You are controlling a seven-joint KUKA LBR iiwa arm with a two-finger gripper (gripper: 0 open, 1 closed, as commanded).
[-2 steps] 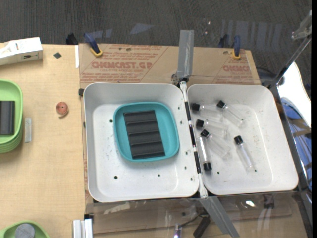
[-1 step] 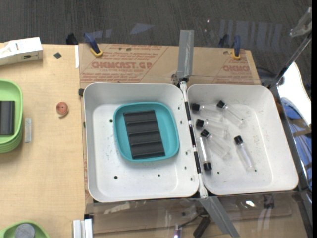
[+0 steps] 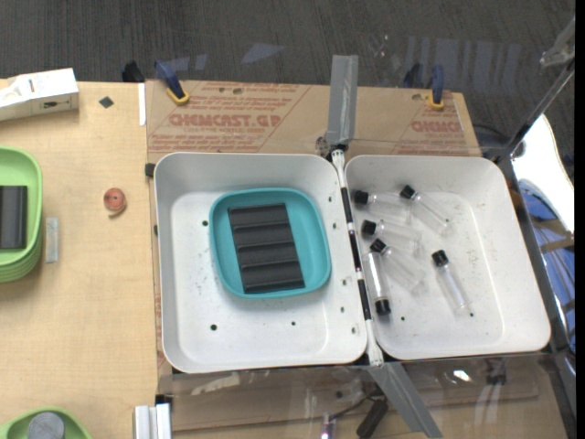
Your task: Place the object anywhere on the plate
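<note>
Vials, small and see-through with black caps, lie scattered in the right bin, which is white, shallow and smooth with round corners. Some vials point one way and some another, and a few lie close together near the bin's left wall. One vial lies apart toward the right side of the bin floor. The plate sits in the left bin, near its middle. It is teal, square with soft round corners, and has a raised rim. A black block with ridges across it lies on the plate, tilted a bit. The two bins touch side by side, with a thin dark seam between them. They rest on brown cardboard with red printed letters, held by blue and yellow clamps. A grey bar stands up behind the bins. To the left is a pale wooden bench with a green tray, a small round reddish knob and a white box. Behind it all, the floor is dark grey.
</note>
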